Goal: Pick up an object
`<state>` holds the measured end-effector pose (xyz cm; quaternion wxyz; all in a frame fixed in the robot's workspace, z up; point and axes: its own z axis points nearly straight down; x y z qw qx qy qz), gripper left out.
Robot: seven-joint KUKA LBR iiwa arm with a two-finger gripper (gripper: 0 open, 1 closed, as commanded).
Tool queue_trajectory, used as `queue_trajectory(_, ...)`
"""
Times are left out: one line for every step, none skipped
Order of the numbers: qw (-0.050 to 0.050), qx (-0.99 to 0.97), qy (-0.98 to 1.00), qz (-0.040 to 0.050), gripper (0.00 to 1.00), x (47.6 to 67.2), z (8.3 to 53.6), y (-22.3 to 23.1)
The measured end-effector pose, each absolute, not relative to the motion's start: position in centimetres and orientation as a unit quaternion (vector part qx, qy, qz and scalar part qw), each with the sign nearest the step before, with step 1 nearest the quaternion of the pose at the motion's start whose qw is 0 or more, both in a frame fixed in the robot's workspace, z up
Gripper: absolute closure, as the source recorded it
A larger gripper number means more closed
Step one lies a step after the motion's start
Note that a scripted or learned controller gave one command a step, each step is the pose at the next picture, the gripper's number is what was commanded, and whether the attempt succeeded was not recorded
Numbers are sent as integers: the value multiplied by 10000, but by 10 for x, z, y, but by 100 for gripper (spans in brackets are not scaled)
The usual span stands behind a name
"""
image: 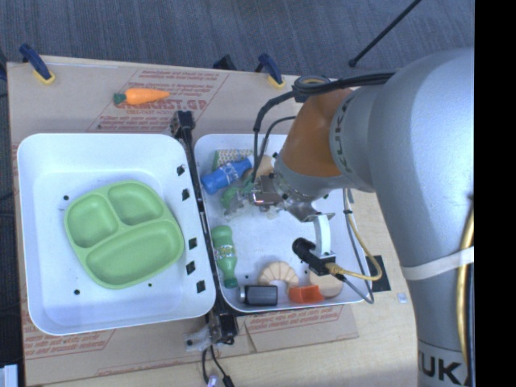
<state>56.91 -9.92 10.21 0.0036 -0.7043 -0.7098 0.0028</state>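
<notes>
- Your gripper point(260, 193) is reaching down into the right bin point(339, 303) at its upper-left part, under the grey arm point(403, 135) with its orange band point(310, 139); you cannot tell from this angle how the jaws are standing.
- One blue bottle point(226, 175) is lying tilted just beside the gripper, on its left, near the bin's top-left corner.
- One green bottle point(223, 253) is lying along the right bin's left wall, below the gripper.
- One black block point(261, 295), one tan shell-shaped piece point(279, 273) and one orange piece point(305, 294) are sitting in a row along the bin's near wall.
- One green divided plate point(122, 232), with three compartments, is resting in the left bin point(40, 160).
- One toy carrot point(142, 97) is lying on the cardboard beyond the two bins.
</notes>
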Motion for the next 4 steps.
queue_trajectory(71,-7050,-7092,76,0,642,94,-95)
queue_trajectory(89,-7033,-7108,75,100,642,104,-94)
queue_trajectory(89,-7032,-7109,76,0,642,104,-94)
queue_trajectory(102,-7019,-7121,87,100,642,114,-93)
